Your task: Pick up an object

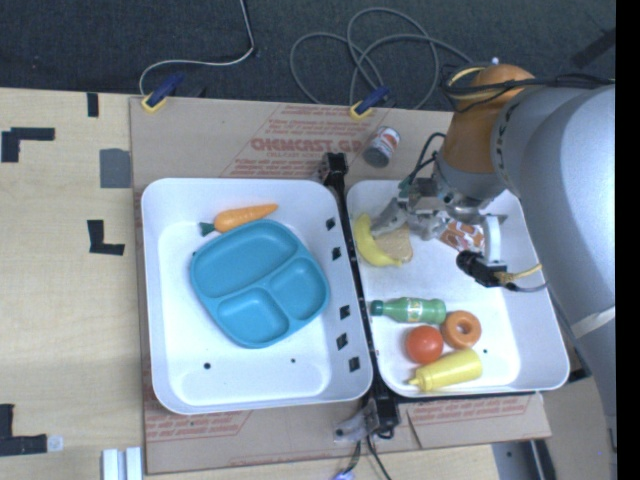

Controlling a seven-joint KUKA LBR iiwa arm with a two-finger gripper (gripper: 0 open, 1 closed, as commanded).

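Seemingly aimed at the banana (377, 247), the gripper (415, 215) sits low in the right bin (535, 318), just beside the fruit's upper end at the bin's left wall; whether the claw is open or closed, and whether it holds anything, cannot be told from above. The banana is probably a light, hollow plastic toy: stiff, smooth and somewhat slippery, its curve inviting it to roll. A grasp across the narrow mid-body, jaws square to its length, looks soundest. Nearby lie a green bottle (409, 311), tomato (424, 344), doughnut (462, 328) and yellow squeeze bottle (448, 370).
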